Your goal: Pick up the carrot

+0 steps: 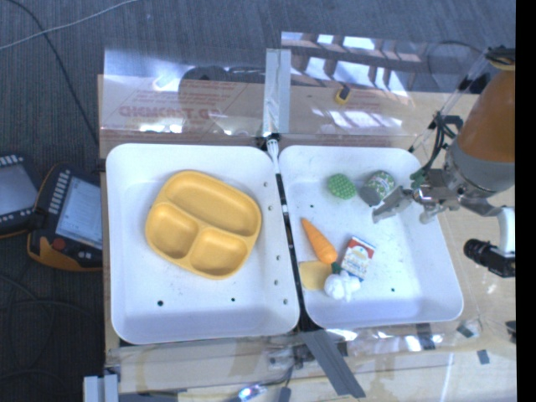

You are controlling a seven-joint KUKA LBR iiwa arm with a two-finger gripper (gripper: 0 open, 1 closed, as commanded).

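Your gripper (408,201) hangs over the right bin (435,262), near its far right side; whether it is spread or closed, you cannot tell. The carrot (318,239) lies well to the gripper's left and nearer the camera, untouched on the bin floor. Just left of the gripper sit a grey-green can (378,187) and a green ball (341,185). The yellow divided plate (203,222) rests in the left bin (134,300).
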